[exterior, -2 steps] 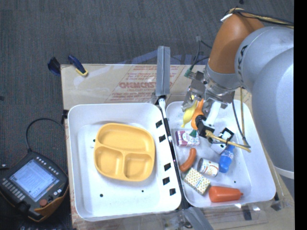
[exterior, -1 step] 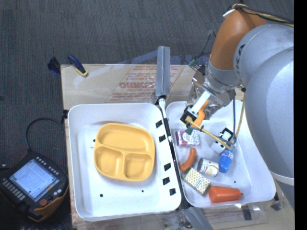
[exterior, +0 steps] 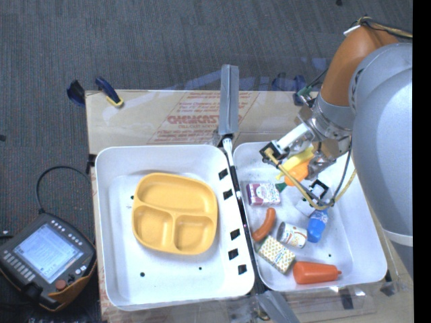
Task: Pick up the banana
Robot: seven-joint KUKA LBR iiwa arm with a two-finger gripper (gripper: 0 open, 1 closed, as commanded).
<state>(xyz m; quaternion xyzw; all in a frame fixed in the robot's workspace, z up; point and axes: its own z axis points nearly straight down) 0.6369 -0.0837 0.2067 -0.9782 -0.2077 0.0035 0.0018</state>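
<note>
Banana: lies in the right bin, upper part, between the 2 spread fingers of my hand. I should close evenly on its middle before lifting.

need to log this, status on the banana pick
Gripper low in right bin, over banana. Grasp not confirmed. Purple box and blue bottle close by.

Glossy yellow plastic tray in a smooth white bin; matt grey carpet beyond the bench.
</note>
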